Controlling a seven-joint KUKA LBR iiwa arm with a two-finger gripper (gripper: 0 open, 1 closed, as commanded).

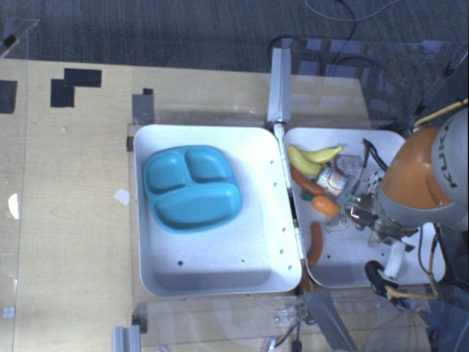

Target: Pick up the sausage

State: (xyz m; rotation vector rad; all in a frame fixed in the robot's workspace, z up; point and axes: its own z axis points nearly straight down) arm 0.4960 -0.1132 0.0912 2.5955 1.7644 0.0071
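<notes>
We see the sausage (315, 243) lying near the right bin's (344, 276) front-left wall. Just right of it, the arm (421, 178) bends low over that bin; we cannot tell its claw's (350, 213) state. Farther back lie a carrot (325, 205) and banana (314, 157).

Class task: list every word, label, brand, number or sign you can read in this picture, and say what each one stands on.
"KU": the start of dark lettering on the arm's grey casing, cut off at the picture's edge.
Small bottle or can in the right bin: it bears a label, too small and blurred to read.
No other readable text.
</notes>
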